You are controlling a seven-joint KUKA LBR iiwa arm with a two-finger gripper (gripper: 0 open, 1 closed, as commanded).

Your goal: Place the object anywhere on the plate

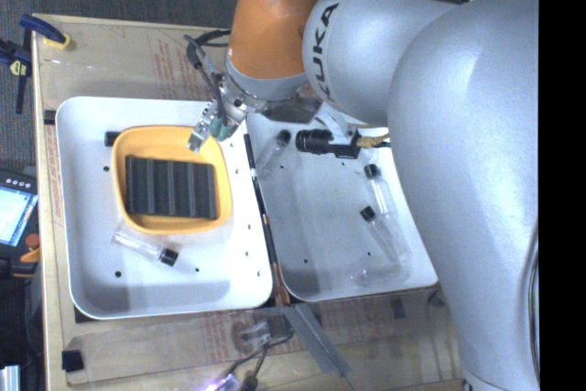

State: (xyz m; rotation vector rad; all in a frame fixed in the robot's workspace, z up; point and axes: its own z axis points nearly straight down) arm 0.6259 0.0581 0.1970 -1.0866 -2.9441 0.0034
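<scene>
Plate [128,151] of yellow-orange with a dark ribbed centre sits in the left bin [78,270], toward its upper half. Just below the plate's lower edge, on the bin floor, lies a clear tube with a black cap [146,248], touching or nearly touching the rim; it is not on the plate. The gripper [206,131] hangs at the plate's upper right corner, near the divide between the two bins, and whether it is spread or pressed together cannot be told from this slant; nothing can be seen pinched in it. The grey arm [439,124] with its orange band fills the upper right of the frame and covers part of the right bin [311,275]. In that bin lie two more clear tubes with black caps [377,211], one after the other along the right side, and another [272,151] in the upper left corner close under the wrist.
</scene>
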